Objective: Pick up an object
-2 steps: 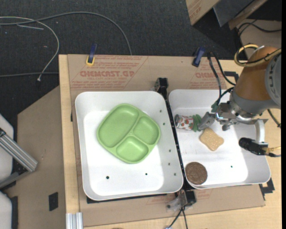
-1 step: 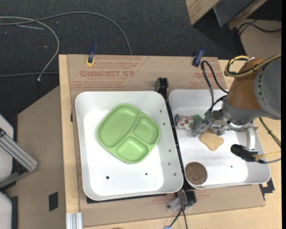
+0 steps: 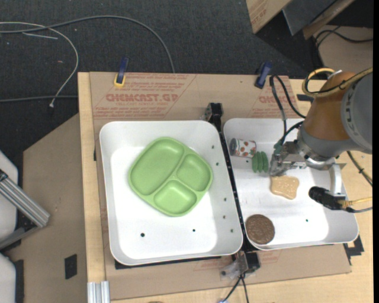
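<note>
Gripper (image 3: pixel 283 166) hangs low in the right bin (image 3: pixel 331 234), right over the tan cracker (image 3: pixel 285 188), which lies just below it toward the near side; green piece (image 3: pixel 260 161) sits just left. Its grasp state can't be made out.

Dark carpet (image 3: pixel 89 47) at far and left, crossed by a thin grey cable (image 3: pixel 71 44). Brown cardboard sheet (image 3: pixel 177 94) with red print over the table, held by two blue clamps (image 3: pixel 122 70) at far edge. Cardboard boxes (image 3: pixel 266 12) at far right. Metal rail (image 3: pixel 21 201) at left.
</note>
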`<state>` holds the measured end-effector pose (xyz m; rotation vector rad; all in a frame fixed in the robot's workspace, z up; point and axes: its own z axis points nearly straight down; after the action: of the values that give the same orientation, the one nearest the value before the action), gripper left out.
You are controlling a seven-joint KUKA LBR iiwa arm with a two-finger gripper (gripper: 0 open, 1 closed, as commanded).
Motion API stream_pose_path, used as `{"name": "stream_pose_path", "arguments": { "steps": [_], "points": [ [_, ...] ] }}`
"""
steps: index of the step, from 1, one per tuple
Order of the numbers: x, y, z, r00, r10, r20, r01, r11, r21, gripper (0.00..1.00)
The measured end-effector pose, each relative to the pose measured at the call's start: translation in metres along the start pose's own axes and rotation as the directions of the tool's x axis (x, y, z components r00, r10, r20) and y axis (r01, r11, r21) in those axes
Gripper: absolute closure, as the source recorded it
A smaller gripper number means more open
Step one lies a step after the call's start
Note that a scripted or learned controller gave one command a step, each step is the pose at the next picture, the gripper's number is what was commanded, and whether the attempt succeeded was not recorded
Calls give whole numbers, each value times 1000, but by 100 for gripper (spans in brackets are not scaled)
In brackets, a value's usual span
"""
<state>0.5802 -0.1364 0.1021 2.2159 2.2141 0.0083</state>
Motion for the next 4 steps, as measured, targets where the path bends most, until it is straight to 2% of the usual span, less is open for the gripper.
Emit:
{"name": "stream_pose_path", "arguments": {
  "steps": [3, 4],
  "points": [
    [-6, 10, -135, 1000, -2, -1, 2, 1000, 4, 100],
    [48, 9, -124, 1000, -5, -5, 5, 1000, 13, 100]
  ]
}}
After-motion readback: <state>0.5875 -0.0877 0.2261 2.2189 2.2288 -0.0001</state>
